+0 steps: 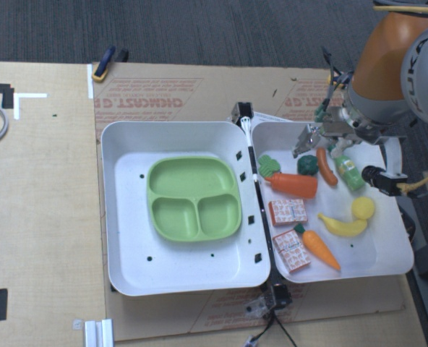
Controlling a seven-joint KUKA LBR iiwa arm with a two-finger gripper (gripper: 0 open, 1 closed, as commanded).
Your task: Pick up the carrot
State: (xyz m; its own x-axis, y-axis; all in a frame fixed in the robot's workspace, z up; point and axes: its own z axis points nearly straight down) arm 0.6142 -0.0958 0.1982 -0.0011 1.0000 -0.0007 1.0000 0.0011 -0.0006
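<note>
A large orange carrot (295, 185) with a leafy green top lies across the left middle of the right bin (387, 262). A smaller carrot (321, 250) lies near that bin's front, beside a small printed box (291, 251). My gripper (319, 146) hangs over the far part of the right bin, up and to the right of the large carrot. Its fingers are spread open, with one fingertip (299, 149) on the left. The upper end of a red chili (327, 168) sits just below the gap, and nothing is gripped.
The right bin also holds a dark green vegetable (307, 165), a green bottle (350, 174), a lemon (364, 208), a banana (342, 227) and a second box (287, 212). A green divided plate (194, 198) lies in the left bin (120, 194).
</note>
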